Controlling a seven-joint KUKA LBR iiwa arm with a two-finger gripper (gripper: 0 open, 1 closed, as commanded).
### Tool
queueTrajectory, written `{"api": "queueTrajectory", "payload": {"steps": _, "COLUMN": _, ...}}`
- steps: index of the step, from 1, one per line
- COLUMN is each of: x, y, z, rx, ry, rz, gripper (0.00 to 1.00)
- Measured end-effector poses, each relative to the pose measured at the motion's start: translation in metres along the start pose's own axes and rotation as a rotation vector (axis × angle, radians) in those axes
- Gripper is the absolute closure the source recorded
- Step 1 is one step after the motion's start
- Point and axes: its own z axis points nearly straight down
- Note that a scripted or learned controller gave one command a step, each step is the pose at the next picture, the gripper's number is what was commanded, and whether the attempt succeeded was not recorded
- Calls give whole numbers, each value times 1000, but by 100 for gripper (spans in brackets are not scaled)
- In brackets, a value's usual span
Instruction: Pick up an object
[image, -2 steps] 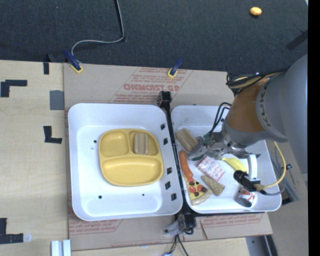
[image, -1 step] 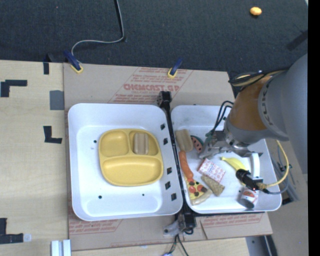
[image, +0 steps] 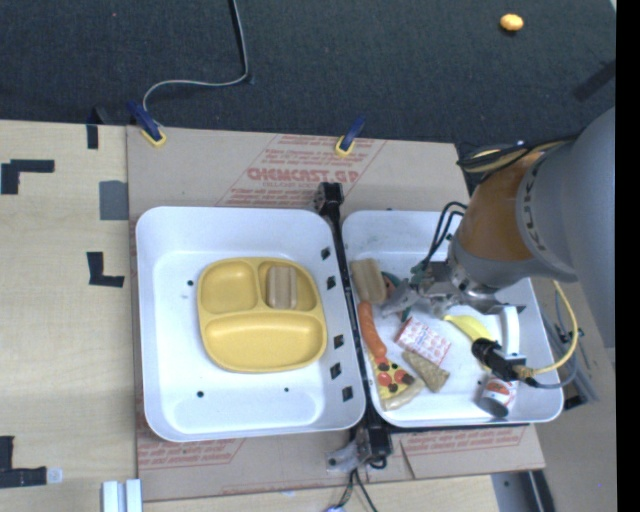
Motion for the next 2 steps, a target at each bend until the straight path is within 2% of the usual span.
{"api": "queueTrajectory", "payload": {"steps": 1, "x": 1, "y": 0, "z": -9, "rx": 1, "ry": 1, "rz": -1, "gripper": 100}}
{"api": "queueTrajectory", "payload": {"steps": 2, "x": 1, "y": 0, "z": -9, "rx": 2, "ry": 1, "rz": -1, "gripper": 0}}
